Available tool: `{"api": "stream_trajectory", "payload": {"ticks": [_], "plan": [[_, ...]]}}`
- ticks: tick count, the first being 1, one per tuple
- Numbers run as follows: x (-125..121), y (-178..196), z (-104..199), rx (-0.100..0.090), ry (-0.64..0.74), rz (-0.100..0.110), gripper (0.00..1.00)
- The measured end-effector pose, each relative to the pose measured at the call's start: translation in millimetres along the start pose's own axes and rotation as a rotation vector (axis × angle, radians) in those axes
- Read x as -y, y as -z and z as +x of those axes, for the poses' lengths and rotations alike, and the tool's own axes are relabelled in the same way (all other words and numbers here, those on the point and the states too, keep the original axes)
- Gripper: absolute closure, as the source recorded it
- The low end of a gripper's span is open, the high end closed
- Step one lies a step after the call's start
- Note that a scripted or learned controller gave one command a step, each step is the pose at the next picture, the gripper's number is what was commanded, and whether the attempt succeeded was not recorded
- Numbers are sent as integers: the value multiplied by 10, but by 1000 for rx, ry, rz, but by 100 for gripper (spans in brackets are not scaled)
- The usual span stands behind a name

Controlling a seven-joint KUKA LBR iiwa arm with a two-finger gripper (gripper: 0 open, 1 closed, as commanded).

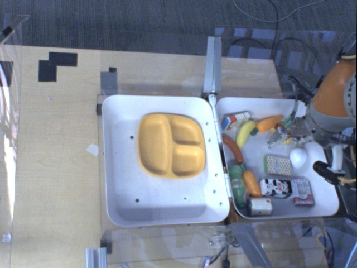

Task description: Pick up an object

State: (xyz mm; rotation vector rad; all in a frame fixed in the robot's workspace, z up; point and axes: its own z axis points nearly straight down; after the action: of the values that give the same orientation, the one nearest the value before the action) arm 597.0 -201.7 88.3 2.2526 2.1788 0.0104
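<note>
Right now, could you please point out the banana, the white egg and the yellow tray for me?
banana (245, 133): camera view, middle of its yellow body.
white egg (298, 158): camera view, centre of its shell.
yellow tray (170, 144): camera view, ridge between its compartments.

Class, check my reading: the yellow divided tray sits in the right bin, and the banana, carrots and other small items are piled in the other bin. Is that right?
Not quite. The camera view shows the yellow divided tray in the left bin. The banana, carrots and other small items are in the right bin.

Bright, even light; mild softness
</note>
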Motion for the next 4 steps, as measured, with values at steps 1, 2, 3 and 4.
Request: {"api": "stream_trajectory", "payload": {"ticks": [1,2,3,4], "plan": [[-115,918,554,0,90,2,0],[-608,131,388,3,-38,-9,0],[-724,85,390,5,-9,-11,0],[-729,82,639,13,89,-2,0]]}}
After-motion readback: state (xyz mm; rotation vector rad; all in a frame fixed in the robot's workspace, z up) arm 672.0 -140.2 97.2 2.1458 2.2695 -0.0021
